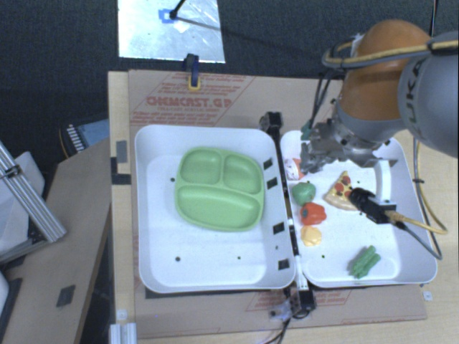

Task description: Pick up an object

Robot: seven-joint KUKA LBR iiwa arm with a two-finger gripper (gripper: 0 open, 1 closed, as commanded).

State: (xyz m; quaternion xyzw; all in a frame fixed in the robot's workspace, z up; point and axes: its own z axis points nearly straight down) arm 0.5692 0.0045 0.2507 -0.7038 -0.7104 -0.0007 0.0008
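Observation:
My gripper (310, 165) hangs over the back left part of the right bin (409, 264), just above a small white and red toy (292, 168) by the divider. A green pepper (304, 190), a red pepper (313, 213) and a small yellow piece (311, 236) lie in a row in front of it. To the right of them rests a pizza slice (340, 190), and a green bean pod (363, 261) lies near the front. The wrist hides the fingertips.
A green divided plate (219, 188) sits in the left bin (165, 264). The arm's grey and orange body covers the right bin's back right part. Cardboard lies under both bins, and a metal sheet (168, 20) lies behind them.

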